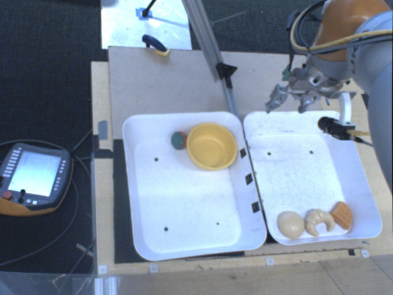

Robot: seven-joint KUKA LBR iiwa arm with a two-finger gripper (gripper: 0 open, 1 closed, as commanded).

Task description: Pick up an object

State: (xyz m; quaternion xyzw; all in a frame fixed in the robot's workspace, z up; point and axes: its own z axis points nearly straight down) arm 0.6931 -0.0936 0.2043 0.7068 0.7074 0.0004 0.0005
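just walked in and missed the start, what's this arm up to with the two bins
A grey KUKA arm reaches in from the right, and its gripper hangs open over the far edge of the right bin with nothing between its fingers. Nothing has been picked up yet. A round bun, a croissant and a waffle-like piece lie along that bin's near edge. In the left bin a yellow bowl sits beside a small green object.

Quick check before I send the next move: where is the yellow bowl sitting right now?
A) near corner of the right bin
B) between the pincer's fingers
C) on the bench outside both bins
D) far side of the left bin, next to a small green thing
D: the yellow bowl sits toward the far side of the left bin, with the small green object at its left edge.
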